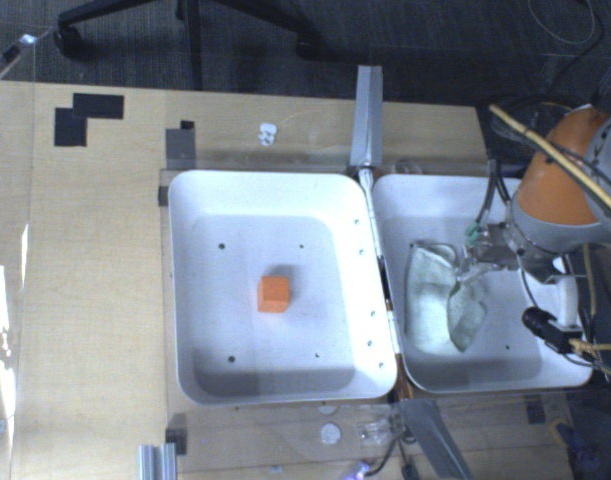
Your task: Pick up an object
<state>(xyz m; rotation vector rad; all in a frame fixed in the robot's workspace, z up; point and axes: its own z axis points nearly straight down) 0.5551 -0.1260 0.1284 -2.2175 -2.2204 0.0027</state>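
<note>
Looming closest to the lens, the arm [570, 183] is reaching in over the right bin [505, 368], larger than anything it is working on. Its gripper [477, 260] is hanging above a pale cloth [440, 293] lying crumpled along that bin's left wall; whether it is clenched or released cannot be told. Descending squarely onto a raised fold would likely serve best. Smaller, an orange cube [274, 294] is sitting near the left bin's [185, 368] centre.
</note>
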